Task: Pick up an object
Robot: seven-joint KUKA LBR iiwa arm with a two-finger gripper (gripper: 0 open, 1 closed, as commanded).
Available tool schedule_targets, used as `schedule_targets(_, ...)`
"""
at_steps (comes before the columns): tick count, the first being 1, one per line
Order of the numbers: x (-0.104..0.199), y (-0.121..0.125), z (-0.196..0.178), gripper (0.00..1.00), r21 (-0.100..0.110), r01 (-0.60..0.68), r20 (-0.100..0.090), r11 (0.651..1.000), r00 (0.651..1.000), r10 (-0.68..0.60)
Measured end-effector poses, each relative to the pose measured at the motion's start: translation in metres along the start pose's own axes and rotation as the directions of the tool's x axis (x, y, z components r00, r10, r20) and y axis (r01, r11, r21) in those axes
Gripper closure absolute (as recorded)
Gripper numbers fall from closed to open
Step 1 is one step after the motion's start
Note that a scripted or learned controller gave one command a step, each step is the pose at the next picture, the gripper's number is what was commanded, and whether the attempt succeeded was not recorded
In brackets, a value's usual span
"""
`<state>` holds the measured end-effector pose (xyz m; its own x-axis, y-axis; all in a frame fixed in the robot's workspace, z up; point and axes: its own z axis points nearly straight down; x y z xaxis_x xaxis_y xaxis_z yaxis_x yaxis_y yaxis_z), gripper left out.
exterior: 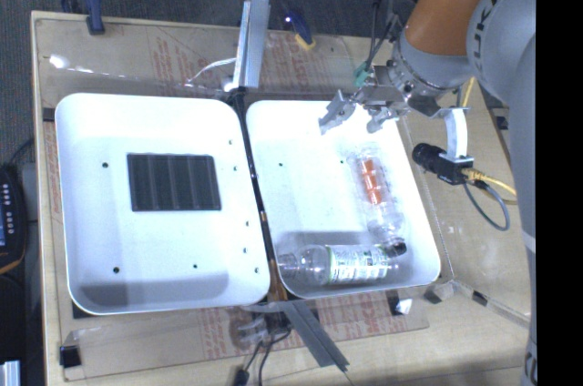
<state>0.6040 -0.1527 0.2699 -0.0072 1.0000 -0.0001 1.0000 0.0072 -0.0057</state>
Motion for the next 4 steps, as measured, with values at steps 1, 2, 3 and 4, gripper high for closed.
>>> schedule_targets(1,-0.058,-0.008,0.058,0.00,0.000,-0.062,0.000,0.998,0.998,0.062)
schedule_targets(2,-0.052,-0.015,0.057,0.00,0.002,0.037,-0.003,0.999,0.999,-0.037)
schedule_targets(3,-0.055,-0.006,0.062,0.00,-0.007,0.155,0.002,0.988,0.988,-0.155)
schedule_targets(4,-0.055,0.008,0.069,0.00,-0.007,0.349,0.004,0.937,0.937,-0.349)
